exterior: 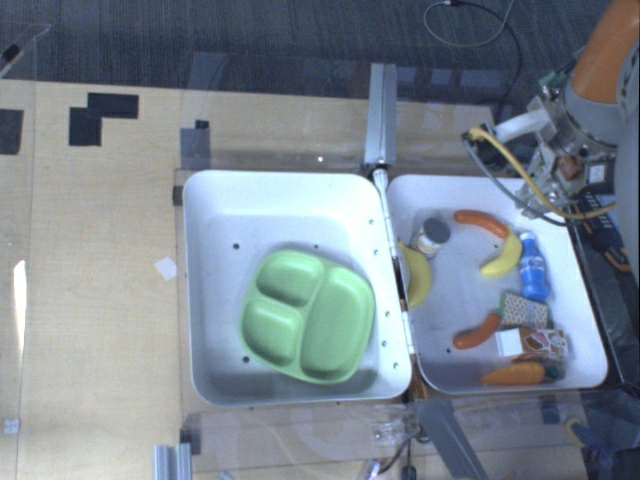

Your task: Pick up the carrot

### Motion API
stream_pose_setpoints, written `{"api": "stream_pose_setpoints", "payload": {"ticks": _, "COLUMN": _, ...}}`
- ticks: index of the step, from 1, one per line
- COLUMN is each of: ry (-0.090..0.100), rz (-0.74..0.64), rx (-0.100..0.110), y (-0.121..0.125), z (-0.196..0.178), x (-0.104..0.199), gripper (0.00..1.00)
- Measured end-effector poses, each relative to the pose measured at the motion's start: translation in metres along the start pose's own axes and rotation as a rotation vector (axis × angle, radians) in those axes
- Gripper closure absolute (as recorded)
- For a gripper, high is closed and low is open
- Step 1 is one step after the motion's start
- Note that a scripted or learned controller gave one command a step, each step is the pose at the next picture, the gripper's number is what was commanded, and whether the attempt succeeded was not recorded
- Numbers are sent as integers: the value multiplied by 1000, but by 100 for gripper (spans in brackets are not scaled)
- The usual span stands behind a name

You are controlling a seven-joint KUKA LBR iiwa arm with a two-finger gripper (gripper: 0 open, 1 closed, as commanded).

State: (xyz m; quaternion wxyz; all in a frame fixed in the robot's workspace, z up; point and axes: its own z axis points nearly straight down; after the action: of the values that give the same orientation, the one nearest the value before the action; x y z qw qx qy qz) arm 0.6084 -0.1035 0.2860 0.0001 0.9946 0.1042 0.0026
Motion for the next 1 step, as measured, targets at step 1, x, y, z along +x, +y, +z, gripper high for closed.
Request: {"api": "stream_pose_setpoints", "payload": {"ticks": 1, "ry": 0, "rz": -19, "rx": 0, "y": 2, "z": -48, "x": 0, "gripper": 100}}
